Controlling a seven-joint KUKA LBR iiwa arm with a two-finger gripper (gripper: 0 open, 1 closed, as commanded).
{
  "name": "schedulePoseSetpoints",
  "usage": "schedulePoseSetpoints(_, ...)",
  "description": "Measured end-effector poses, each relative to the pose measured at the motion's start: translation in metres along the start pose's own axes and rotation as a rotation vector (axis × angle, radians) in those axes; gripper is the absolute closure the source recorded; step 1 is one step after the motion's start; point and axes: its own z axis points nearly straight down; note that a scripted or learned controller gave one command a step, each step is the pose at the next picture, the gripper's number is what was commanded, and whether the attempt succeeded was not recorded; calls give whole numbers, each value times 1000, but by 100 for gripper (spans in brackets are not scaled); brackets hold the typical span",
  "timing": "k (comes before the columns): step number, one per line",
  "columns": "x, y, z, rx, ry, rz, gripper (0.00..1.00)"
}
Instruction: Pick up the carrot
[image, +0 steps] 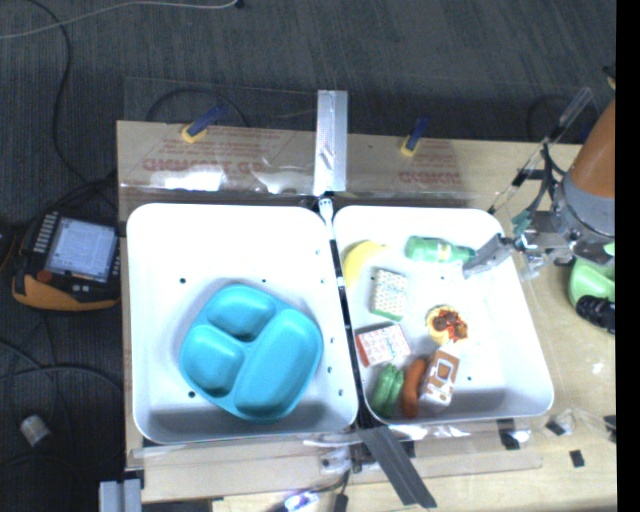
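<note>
The carrot (412, 388) is a short orange piece lying at the front of the right bin (520, 330). It sits between a green vegetable (386, 382) and a small brown and white carton (441, 377), touching both. My gripper (492, 256) hovers at the back right corner of the right bin, next to a green bottle (436, 249). It is well behind the carrot and off to its right, with nothing visibly held.
The right bin also holds a yellow fruit (359, 256), a patterned white packet (389, 294), a small round pizza-like toy (446, 322) and a red and white box (382, 345). A blue divided plate (250, 348) lies in the left bin (160, 250). A green object (590, 283) sits outside on the bench.
</note>
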Motion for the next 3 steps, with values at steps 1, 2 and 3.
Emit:
schedulePoseSetpoints(1,16,14,153,0,-1,92,0)
schedulePoseSetpoints(2,36,-8,156,-16,-10,-79,0)
schedulePoseSetpoints(3,28,-50,68,0,-1,-57,0)
